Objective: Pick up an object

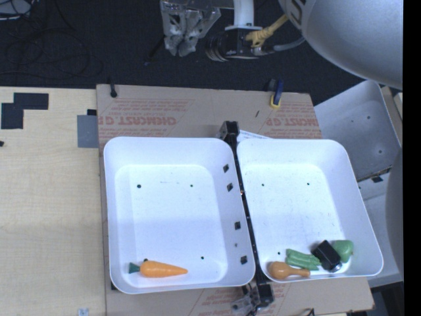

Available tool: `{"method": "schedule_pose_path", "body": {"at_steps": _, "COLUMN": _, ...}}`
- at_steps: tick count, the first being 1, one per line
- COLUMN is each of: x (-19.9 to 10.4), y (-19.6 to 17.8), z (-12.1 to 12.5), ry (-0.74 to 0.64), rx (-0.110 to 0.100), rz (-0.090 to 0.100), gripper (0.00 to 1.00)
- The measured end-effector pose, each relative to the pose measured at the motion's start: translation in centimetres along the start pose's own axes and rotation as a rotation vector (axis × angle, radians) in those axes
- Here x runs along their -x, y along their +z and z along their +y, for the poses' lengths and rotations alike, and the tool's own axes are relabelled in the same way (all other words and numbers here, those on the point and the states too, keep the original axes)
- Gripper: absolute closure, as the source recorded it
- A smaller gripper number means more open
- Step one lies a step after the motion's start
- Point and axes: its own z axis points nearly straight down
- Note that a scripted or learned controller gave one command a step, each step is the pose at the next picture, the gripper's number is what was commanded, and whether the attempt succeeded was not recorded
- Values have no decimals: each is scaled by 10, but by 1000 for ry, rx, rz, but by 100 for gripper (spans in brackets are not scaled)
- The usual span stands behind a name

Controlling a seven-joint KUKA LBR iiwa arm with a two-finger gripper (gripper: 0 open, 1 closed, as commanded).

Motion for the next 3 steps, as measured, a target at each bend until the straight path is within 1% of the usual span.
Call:
{"method": "schedule_pose_path", "body": {"at_steps": 1, "x": 1, "y": 34, "z": 1, "ry": 9, "rx": -10, "rz": -6, "gripper": 100}}
{"method": "schedule_pose_path", "body": {"at_steps": 2, "x": 21, "y": 147, "z": 0, "ry": 12, "rx": -18, "rz": -10, "gripper": 100}}
{"method": "schedule_pose_path", "body": {"at_steps": 3, "x": 111, "y": 198, "z": -1, "ry": 18, "rx": -12, "rz": -8, "gripper": 100}}
